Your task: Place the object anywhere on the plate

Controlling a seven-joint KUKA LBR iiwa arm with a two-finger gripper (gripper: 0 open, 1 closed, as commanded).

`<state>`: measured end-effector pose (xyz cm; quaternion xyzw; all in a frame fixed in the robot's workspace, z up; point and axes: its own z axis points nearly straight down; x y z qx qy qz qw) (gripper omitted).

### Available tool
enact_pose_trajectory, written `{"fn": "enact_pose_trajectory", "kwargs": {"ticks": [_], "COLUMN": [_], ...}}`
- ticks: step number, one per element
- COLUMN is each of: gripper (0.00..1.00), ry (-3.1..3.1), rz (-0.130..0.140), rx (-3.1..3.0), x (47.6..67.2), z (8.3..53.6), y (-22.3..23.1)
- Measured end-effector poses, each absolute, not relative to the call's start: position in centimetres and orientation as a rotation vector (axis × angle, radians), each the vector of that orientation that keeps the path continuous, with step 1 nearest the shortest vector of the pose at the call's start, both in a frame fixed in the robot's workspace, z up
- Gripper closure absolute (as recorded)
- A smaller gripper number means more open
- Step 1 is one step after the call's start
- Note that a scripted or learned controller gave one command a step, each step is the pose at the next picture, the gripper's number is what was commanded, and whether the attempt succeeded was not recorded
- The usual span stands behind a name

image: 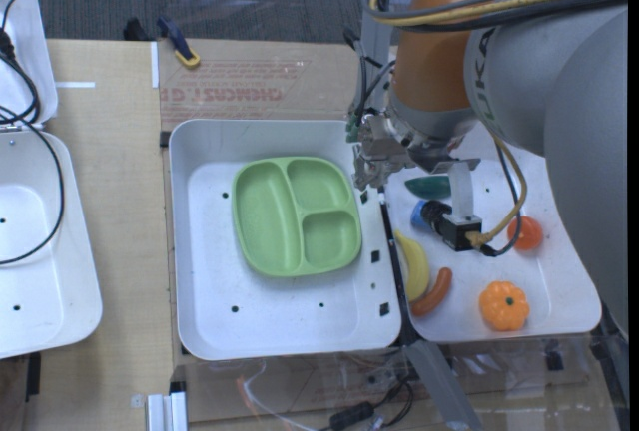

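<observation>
Bins: two shallow white bins side by side; the left bin (200,319) bears the plate, the right bin (569,264) bears the toy food.
Plate: one green divided plate (296,215) with three compartments, one long and two smaller, lying flat in the left bin, all compartments bare.
Arm: one grey arm (559,50) with an orange band (449,30), reaching in from the right above the right bin.
Gripper: one gripper (371,170), over the shared edge of the two bins, just right of the plate; whether its fingers are apart or closed cannot be told, and nothing is seen between them.
Task objects: all in the right bin, none on the plate.
Count, right bin: one yellow banana (412,260), one red sausage (431,290), one orange pumpkin (502,305), one orange-red round fruit (526,233), one teal piece (429,186), one blue piece (430,215) partly hidden by a black block.
Banana and sausage: touching, near the bin's left wall.
Pumpkin: near the front edge, apart from the sausage.
</observation>
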<state>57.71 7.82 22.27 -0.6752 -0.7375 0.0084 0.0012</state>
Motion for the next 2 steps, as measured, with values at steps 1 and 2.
{"fn": "enact_pose_trajectory", "kwargs": {"ticks": [1,2], "gripper": [1.00,0.00], "ry": [-2.499,-2.500], "rz": [0.006,0.002], "rx": [-1.900,-1.891], "x": [56.07,56.01], "z": [11.82,11.94], "y": [9.83,10.23]}}
